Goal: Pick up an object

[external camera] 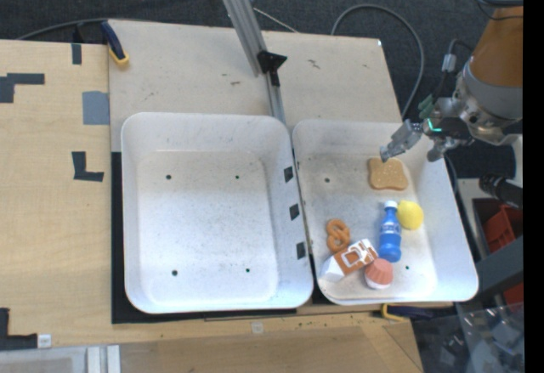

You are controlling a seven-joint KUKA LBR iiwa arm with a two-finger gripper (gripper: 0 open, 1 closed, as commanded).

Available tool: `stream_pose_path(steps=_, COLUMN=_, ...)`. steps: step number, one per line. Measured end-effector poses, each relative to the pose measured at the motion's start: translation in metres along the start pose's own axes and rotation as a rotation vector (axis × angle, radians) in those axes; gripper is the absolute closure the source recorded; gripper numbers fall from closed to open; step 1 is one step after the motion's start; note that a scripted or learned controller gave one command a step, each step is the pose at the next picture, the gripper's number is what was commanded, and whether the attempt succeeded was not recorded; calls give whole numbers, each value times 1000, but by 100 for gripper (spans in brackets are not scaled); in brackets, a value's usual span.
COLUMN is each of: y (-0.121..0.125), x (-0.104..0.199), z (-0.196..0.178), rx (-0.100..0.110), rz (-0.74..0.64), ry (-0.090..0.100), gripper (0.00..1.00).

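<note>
The slice of toast [388, 175] lies flat in the right bin [340, 142], in its far half toward the right wall, with bare white floor on its left. The claw [415, 141] hangs just above the toast's far edge, reaching in from the right. One grey finger [396, 144] slants down to the toast's upper rim and a second finger shows further right, near the bin's right wall, so the two stand apart with nothing between them. Whether the lower fingertip actually touches the bread cannot be told.

Nearer the front of the same bin, a yellow lemon [410, 214] sits just beside a blue bottle [389, 233] with a white cap, which lies lengthwise pointing toward the toast. Left of the bottle is a brown pretzel [337, 234], and in front of it an orange-and-white carton [354, 257] touching a pink and white round thing [379, 274] at the front right corner area.

The left bin [204, 129] sits edge to edge with the right one, its floor speckled with dark marks. Both rest on the pale surface [187, 65], where a metal post [242, 10] rises slanting from the far edge behind the bins' shared seam. A blue and yellow clamp [115, 44] lies at the surface's far left corner. The arm's orange band [501, 44] shows above the grey wrist at the right.
</note>
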State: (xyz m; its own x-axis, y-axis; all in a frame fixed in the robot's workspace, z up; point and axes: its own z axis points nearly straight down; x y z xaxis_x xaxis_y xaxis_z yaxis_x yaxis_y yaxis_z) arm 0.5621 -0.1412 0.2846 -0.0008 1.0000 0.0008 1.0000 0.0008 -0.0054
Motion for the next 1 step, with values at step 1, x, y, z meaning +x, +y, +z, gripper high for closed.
stream_pose_path(steps=1, y=1, x=0, z=-3, rx=-4, rz=-2, ry=-1, gripper=0)
